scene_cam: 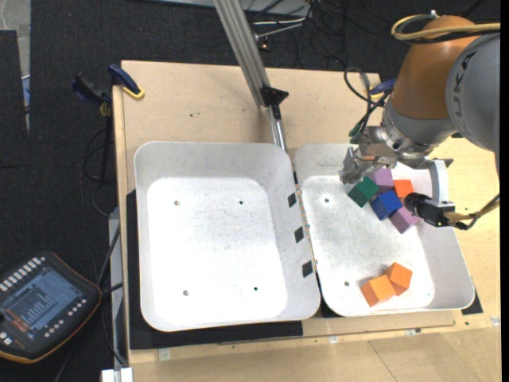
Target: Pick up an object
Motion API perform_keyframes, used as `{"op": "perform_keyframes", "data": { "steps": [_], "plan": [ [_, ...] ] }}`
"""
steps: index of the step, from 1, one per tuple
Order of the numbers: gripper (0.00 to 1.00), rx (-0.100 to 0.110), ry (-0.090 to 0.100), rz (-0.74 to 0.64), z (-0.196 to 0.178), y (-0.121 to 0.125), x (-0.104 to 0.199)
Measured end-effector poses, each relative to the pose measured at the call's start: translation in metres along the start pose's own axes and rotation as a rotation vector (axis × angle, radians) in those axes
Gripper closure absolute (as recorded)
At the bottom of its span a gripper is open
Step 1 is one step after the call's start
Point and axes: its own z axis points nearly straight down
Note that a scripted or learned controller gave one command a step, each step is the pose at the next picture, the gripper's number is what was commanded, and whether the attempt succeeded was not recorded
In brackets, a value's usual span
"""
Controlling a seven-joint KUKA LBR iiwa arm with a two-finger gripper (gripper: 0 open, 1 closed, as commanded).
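Observation:
In the right bin (pixel 334 281) a cluster of small blocks lies near the far right: a green block (pixel 365 192), a blue block (pixel 387 204), a pink-purple block (pixel 384 177), an orange-red block (pixel 404 188) and a purple block (pixel 402 220). My gripper (pixel 355 169) hangs over the cluster's far left edge, just above the green block. Two orange blocks (pixel 387 283) sit close together near the bin's front right.
The left bin (pixel 211 233) lies beside the right one. A slanted metal pole (pixel 246 50) crosses the back of the bench. A teach pendant (pixel 40 305) rests at the front left, off the bench. Cables run by the arm's wrist at right.

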Motion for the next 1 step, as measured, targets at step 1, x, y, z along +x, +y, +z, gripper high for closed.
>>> {"op": "perform_keyframes", "data": {
  "steps": [1],
  "plan": [
    [1.0, 0.001, 0.0, 0.0, -0.005, -0.0103, 0.0423]
  ]
}}
